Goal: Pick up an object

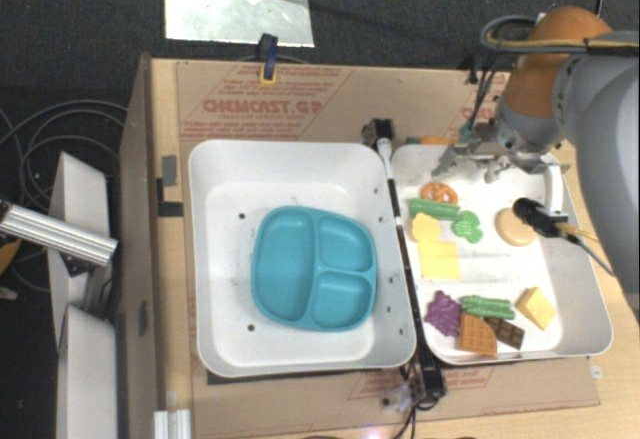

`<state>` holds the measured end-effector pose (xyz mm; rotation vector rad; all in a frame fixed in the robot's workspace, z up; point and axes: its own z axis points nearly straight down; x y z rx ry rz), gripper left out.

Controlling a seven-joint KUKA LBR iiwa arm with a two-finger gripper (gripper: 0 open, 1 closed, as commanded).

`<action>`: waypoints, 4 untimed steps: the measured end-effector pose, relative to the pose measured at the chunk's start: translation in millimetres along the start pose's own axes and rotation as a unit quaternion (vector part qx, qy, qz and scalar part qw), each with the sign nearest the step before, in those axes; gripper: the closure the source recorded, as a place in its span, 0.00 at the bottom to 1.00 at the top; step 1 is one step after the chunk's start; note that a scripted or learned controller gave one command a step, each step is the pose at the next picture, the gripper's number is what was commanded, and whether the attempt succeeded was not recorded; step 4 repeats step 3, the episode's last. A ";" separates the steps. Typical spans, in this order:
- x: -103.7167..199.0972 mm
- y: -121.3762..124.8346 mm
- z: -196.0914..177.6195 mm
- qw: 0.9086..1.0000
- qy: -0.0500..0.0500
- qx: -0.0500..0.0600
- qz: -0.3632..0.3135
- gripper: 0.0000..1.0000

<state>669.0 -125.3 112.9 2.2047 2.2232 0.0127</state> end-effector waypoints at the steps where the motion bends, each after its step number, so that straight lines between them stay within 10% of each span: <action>1: -3.3 -49.3 15.7 1.000 0.001 0.008 0.004 0.00; 2: 8.7 -71.2 28.3 1.000 0.001 0.007 0.004 0.00; 3: 8.5 -68.6 16.2 1.000 0.001 0.004 0.003 1.00; 4: 8.5 -68.6 16.2 1.000 0.001 0.004 0.003 1.00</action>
